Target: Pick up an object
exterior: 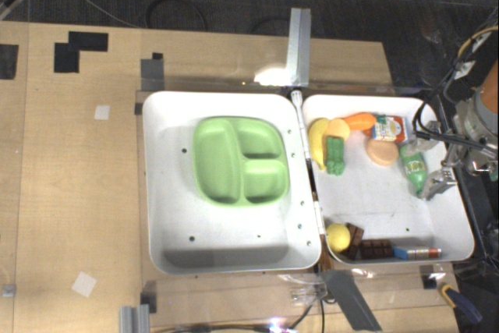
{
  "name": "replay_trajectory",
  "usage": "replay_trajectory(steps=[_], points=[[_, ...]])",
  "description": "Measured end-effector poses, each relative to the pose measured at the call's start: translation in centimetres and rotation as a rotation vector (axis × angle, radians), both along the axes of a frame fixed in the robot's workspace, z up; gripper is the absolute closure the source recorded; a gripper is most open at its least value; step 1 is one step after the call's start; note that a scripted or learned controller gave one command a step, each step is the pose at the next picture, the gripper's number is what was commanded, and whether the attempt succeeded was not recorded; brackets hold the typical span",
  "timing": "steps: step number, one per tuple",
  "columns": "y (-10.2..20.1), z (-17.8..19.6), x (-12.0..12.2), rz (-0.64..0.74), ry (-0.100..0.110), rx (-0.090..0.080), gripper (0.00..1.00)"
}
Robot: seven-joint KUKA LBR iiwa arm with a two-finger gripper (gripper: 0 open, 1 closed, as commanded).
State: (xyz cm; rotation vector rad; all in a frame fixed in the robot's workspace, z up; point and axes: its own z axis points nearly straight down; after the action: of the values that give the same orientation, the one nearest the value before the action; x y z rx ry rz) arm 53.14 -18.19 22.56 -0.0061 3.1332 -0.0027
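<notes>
a kuka arm reaches in from the right over 2 white bins set side by side on a wooden bench point(70, 191). its gripper point(438, 182) hangs at the right bin's point(390, 234) right edge, just beside a green bottle point(413, 168); whether the jaws are open or closed cannot be told from this angle, and nothing can be seen held between them.

the left bin point(168, 234) holds a light green divided plate point(238, 160) with 3 compartments, lying near its middle.

the objects to pick sit in the right bin. along its far side, a yellow banana point(316, 141) lies beside the dividing wall, a dark green vegetable point(334, 155) touching it, an orange carrot point(359, 121) beyond, then a small printed carton point(387, 126) and a tan round item point(382, 153) next to the bottle. at the near edge lie a yellow lemon point(338, 236), a brown chocolate bar point(366, 247) touching it, and a blue and red marker point(417, 252).
</notes>
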Motion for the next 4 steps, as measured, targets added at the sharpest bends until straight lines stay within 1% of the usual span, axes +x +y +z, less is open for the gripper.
replay_trajectory(steps=[1,2,3,4], points=[[-2.2,-12.7,0.4,0.067,-0.006,-0.003,0.0],[-2.4,-13.5,-3.6,0.026,-0.01,-0.003,0.0],[-2.0,-13.6,2.5,0.244,-0.007,-0.005,0.0],[1.4,-13.4,-0.2,0.785,-0.01,-0.013,0.0]])
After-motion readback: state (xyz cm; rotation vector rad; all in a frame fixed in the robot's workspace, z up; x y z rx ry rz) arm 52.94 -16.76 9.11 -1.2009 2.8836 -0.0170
